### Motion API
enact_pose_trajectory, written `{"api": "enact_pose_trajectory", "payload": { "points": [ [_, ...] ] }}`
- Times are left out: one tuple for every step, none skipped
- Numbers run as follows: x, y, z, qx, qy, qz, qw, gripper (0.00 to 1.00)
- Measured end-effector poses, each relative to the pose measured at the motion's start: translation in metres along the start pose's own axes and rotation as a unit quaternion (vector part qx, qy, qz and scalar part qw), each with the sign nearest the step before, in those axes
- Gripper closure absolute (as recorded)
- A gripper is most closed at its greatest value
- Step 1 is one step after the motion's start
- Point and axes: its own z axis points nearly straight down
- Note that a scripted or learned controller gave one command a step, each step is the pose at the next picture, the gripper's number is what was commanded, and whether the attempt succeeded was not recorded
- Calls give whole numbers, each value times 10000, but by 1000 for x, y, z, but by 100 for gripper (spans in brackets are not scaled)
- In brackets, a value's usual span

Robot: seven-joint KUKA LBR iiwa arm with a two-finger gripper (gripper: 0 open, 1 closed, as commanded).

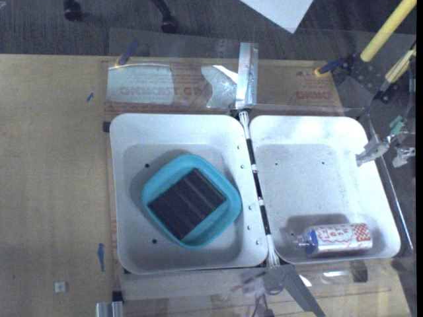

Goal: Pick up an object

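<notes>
A blue square tub [192,200] with a dark ridged insert lies tilted in the middle of the left bin [125,144]. A tube [336,236] with a red-and-white patterned wrap and a grey cap pointing left lies on its side against the front wall of the right bin [310,144].
A clear plastic wall with a metal post [246,74] stands behind the bins. Yellow-handled clamps [383,32] and small metal fittings [373,152] sit at the right bin's far right corner and edge. A metal bracket [284,282] lies in front of the bins.
</notes>
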Motion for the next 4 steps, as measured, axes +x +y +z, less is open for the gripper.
{"api": "enact_pose_trajectory", "payload": {
  "points": [
    [19, -51, 69, 11, 4, 665, 9978, 0],
    [102, -53, 180, -22, 4, 293, 9996, 0],
    [109, -45, 180, -49, -20, -590, 9982, 0],
    [78, -55, 150, -3, -3, -64, 10000, 0]
  ]
}}
